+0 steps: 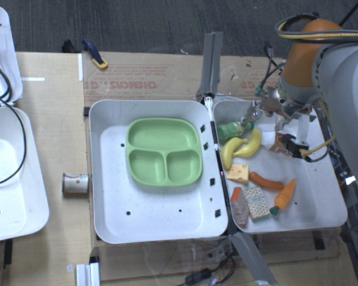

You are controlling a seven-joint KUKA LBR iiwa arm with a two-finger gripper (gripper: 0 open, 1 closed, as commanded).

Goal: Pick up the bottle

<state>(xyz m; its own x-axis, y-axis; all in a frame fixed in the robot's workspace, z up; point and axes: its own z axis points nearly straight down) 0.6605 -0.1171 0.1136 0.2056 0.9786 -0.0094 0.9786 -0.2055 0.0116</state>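
On the wooden bench [48, 76], the left shallow white plastic bin [107, 219] holds a pale green three-compartment plastic tray [164, 151], lying flat towards the far half of the bin. Just outside that bin's left wall, a small metal cylinder [75, 183] lies on its side on the bench. In the right shallow white bin [322, 210], the small green plastic bottle [231, 128] lies on its side in the far-left corner, close to the dividing wall. Touching it on the near side is a bunch of yellow toy bananas [240, 147], and nearer again sits a yellow wedge of toy cheese [238, 173]. An orange toy sausage [266, 180] and an orange toy carrot with a green tip [284, 195] lie towards the middle, with a pale speckled sponge-like block [256, 204] near the front wall. The grey arm's two-finger gripper [252, 115] hangs over the far edge of the right bin, just beside the bottle's right end; whether its tips are apart or together cannot be made out.
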